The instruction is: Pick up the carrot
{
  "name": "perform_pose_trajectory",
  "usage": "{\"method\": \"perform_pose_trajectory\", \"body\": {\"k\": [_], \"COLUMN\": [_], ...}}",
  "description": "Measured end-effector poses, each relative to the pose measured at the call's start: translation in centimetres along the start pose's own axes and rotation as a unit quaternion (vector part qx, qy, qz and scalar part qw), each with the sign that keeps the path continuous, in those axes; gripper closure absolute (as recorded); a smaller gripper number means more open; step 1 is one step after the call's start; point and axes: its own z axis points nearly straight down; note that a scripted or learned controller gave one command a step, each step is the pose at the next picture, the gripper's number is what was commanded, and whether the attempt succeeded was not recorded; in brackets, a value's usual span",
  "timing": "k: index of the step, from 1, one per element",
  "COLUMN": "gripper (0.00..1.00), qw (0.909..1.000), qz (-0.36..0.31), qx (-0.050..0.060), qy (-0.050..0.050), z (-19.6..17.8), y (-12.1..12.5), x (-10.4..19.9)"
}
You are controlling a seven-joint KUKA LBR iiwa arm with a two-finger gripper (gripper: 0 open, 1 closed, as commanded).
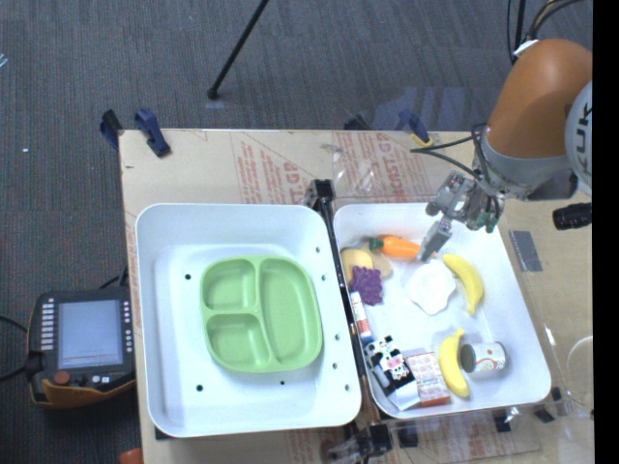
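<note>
The orange carrot (399, 247) lies near the far edge of the right bin (518, 288), its green end pointing left. My gripper (434, 244) hangs from the grey and orange wrist at the upper right. Its tip comes down right beside the carrot's right end, touching it or nearly so. The carrot rests on the bin floor, and whether the gripper has any hold on it is unclear.
The right bin also holds a pale yellow fruit (356, 260), purple grapes (367, 284), a white lump (430, 287), two bananas (469, 280) (453, 363), a small can (483, 358), a marker (360, 318) and small boxes (427, 376). A green divided plate (261, 314) sits in the left bin (160, 259).
</note>
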Motion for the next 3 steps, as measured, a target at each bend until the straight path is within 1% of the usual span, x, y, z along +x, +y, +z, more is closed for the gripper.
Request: {"method": "perform_pose_trajectory", "body": {"k": [1,2,3], "gripper": [0.0,0.0,0.0], "qw": [0.9942,0.9722,0.9284], "qz": [0.107,0.234,0.372], "qx": [0.0,0.001,0.002], "qy": [0.0,0.001,0.001], "z": [11.6,12.7,12.7], "y": [-0.9,-0.6,-0.1], "x": [0.2,-0.7,-1.2]}}
